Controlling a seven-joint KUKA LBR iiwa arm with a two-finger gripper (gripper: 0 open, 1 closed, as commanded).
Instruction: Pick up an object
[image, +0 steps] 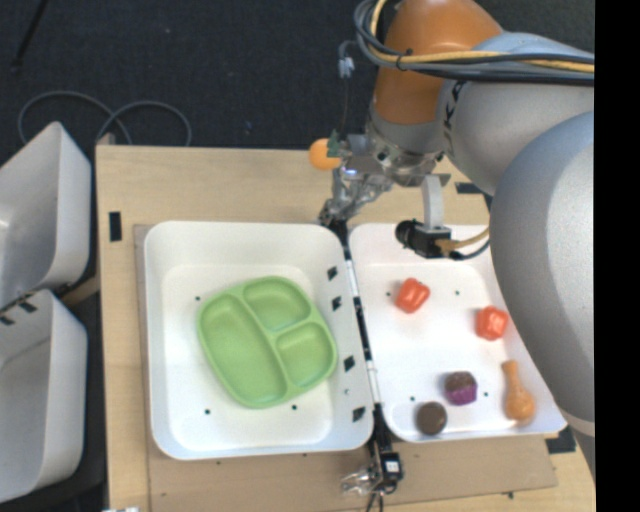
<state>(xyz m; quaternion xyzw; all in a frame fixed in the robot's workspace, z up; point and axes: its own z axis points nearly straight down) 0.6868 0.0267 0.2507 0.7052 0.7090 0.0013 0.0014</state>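
My pincer hung over the far end of the divider between the bins; I could not tell how wide it stood. The nearest object, a red piece, lay nearer the camera in the right bin.

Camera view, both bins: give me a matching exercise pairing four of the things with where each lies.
Things:
1. green divided plastic plate
2. small purple object
3. tan peanut-shaped object
4. small orange ball

Places:
A. on the wooden bench beyond the bins, beside the tool
B. right bin, near its right front corner
C. left bin, at its middle
D. right bin, just above the dark brown round object

Pairs: 1-C, 2-D, 3-B, 4-A
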